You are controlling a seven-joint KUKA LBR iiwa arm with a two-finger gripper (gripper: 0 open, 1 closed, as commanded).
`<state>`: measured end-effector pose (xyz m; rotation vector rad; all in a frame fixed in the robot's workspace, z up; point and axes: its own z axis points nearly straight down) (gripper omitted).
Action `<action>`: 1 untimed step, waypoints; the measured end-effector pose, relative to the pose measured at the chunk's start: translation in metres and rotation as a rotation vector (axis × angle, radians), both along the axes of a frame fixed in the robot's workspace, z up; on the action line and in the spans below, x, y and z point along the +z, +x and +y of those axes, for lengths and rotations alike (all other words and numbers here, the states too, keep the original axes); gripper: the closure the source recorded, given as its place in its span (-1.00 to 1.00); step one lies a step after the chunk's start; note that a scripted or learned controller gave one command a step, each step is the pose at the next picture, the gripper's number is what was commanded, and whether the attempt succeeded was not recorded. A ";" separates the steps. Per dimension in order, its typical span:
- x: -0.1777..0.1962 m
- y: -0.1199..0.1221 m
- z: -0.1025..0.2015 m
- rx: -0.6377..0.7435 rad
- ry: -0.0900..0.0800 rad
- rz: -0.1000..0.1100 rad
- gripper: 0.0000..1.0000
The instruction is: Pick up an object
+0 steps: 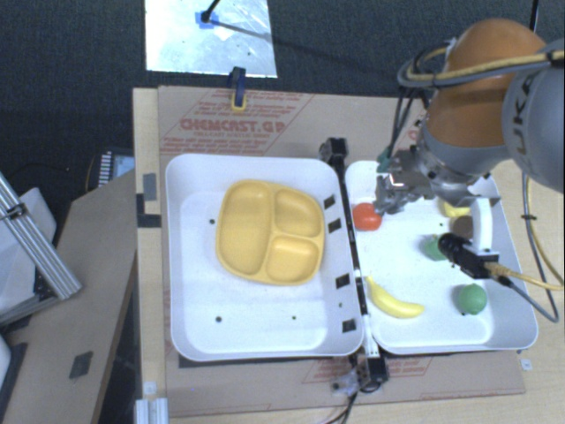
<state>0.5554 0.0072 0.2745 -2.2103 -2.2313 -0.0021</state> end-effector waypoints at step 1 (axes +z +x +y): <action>-0.021 0.010 0.048 0.000 0.000 0.000 1.00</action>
